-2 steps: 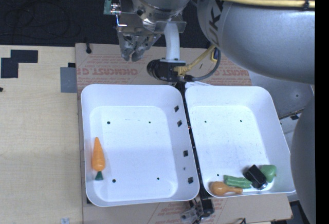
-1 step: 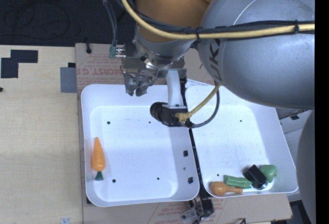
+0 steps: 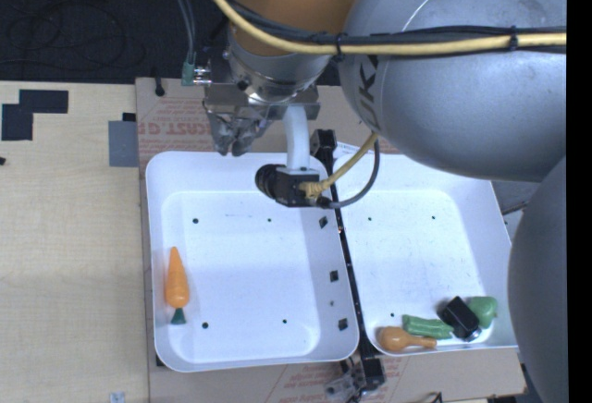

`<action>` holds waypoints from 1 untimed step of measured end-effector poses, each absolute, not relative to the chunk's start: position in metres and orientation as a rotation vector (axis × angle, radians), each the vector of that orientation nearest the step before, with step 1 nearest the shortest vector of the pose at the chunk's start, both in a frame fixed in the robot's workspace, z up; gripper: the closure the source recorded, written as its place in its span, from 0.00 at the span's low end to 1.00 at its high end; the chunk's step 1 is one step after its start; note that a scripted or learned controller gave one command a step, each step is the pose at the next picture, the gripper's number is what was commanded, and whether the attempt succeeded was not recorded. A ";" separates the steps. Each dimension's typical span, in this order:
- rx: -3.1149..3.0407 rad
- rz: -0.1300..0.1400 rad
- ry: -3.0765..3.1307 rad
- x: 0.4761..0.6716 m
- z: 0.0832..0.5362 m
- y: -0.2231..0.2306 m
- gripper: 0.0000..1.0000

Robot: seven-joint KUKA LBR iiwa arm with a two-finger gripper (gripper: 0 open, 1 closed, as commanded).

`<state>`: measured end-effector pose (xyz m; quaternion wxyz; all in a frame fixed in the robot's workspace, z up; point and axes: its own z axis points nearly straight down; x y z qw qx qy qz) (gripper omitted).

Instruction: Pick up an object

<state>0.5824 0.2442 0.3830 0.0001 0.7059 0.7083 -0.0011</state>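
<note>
A toy carrot (image 3: 176, 282), orange with a green top, lies by the left wall of the left bin (image 3: 240, 346). In the near corner of the right bin (image 3: 481, 207) lie a black block (image 3: 460, 317), a green pod-shaped piece (image 3: 426, 327), a second green piece (image 3: 484, 307) and a tan pear-shaped piece (image 3: 403, 339). My gripper (image 3: 235, 144) hangs over the far rim of the left bin, well away from the carrot and from the right bin's pile. Nothing is seen in it.
The big grey arm covers the upper right of the view and part of the right bin's far side. A black fitting (image 3: 282, 186) on a yellow cable hangs over the divider between the bins. Bare bench lies to the left.
</note>
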 end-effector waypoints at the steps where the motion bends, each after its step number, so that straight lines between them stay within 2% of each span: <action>1: 2.227 -0.005 2.219 0.517 0.421 0.199 1.00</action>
